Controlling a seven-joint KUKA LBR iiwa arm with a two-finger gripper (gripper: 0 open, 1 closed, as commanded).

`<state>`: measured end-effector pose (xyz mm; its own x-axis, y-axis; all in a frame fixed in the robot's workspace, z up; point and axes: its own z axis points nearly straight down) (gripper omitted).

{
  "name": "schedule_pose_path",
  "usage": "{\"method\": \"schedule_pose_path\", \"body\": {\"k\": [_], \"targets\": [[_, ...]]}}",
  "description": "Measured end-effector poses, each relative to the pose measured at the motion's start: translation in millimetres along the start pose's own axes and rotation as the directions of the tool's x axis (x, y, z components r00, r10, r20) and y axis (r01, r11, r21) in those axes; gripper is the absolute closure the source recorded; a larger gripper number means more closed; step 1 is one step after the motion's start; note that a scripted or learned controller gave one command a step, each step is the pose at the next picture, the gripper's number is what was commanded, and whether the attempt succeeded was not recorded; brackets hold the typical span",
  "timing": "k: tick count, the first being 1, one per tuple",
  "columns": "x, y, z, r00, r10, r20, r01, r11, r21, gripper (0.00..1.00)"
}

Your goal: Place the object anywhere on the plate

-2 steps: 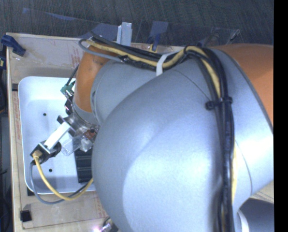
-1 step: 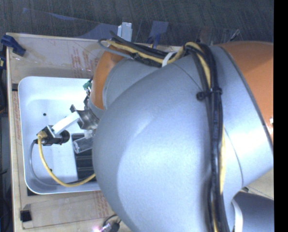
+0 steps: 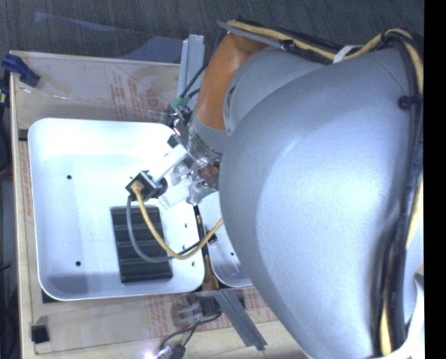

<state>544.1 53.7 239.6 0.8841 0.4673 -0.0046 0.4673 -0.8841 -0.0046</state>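
Camera view: the arm (image 3: 320, 185) reaches over the left bin (image 3: 51, 200), its jaws hidden, their state impossible to tell. A dark ribbed object (image 3: 141, 245) lies near the bin's near-right corner.

A dark, ribbed rectangular block (image 3: 141, 244) lies flat on the floor of the left white bin (image 3: 66, 223), near its lower right corner, long side running up and down the view.
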Motion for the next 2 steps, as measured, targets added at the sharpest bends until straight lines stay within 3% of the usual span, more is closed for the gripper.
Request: {"method": "schedule_pose_path", "body": {"k": [1,2], "targets": [[119,-10,64,0.995,0.099,-0.001,-0.099,0.995,-0.004,1.00],[130,-30,-64,1.000,-0.027,-0.008,0.027,1.000,-0.004,1.00]]}}
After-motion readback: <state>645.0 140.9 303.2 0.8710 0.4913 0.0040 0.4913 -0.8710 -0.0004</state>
